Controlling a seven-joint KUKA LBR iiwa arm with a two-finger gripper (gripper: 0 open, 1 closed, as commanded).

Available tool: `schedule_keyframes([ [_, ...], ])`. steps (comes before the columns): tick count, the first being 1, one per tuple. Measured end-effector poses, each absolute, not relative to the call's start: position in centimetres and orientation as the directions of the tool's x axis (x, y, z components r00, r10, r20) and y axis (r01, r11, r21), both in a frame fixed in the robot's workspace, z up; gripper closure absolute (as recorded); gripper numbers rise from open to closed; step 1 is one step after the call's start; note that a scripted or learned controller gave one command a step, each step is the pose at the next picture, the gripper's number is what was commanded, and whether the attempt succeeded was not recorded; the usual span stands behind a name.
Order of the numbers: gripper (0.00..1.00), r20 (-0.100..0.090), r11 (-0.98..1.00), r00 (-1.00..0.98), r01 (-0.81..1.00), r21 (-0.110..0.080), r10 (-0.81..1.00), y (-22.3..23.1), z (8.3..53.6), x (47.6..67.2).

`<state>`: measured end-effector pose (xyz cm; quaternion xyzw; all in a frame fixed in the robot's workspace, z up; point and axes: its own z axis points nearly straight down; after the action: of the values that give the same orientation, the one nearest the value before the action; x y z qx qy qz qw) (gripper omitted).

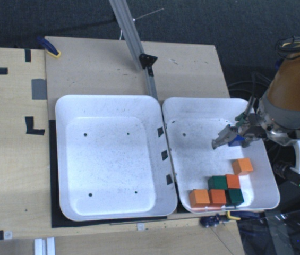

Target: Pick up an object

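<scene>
My gripper [225,138] hangs over the right bin [192,121], in its right-hand middle part, reaching in from the right. A small blue patch [238,140] shows right against the gripper; I cannot tell whether it is a held block. Just below it lies an orange block [242,166], apart from the others. Several blocks cluster in the bin's near right corner: a green one [217,182], an orange one [233,181], two more orange ones [199,197] [217,196], and a dark green one [236,196].
The left bin [107,153] lies beside the right one, their rims touching. A slanted metal pole [131,31] rises from behind the bins. A blue clamp [213,221] sits at the bench's front edge. Cables lie off the bench's right side.
</scene>
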<state>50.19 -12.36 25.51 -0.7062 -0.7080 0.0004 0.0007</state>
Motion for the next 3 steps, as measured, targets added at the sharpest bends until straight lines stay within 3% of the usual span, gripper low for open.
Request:
schedule_keyframes([
  [1,0.0,0.0,0.003,-0.003,1.0,-0.002,1.0,-12.4,25.5,50.2],
  [3,0.0,0.001,0.001,-0.001,1.0,-0.009,1.0,-11.9,14.6,50.0],
])
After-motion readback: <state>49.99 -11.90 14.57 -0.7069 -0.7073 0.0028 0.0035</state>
